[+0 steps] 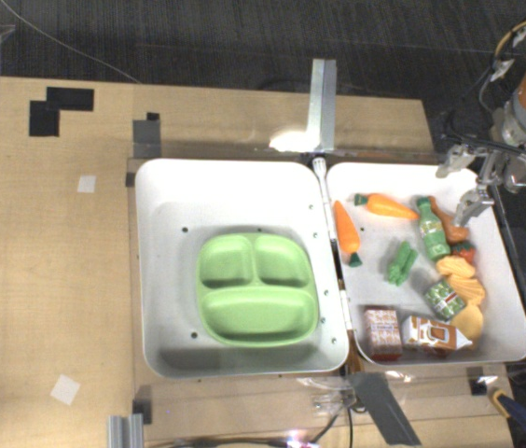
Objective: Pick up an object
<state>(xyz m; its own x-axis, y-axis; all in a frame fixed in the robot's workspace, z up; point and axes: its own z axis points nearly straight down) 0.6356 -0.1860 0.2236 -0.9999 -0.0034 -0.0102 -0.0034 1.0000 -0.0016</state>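
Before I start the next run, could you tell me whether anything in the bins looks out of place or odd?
Nothing stands out. The green tray lies flat in the left bin. The toy foods, including a carrot and a bottle, are piled loosely in the right bin, none over the rim.

A pale wooden worktop (48, 278) fills the frame's lower left and centre; two shallow white bins, left bin (156, 250) and right bin (510, 306), sit side by side on it.
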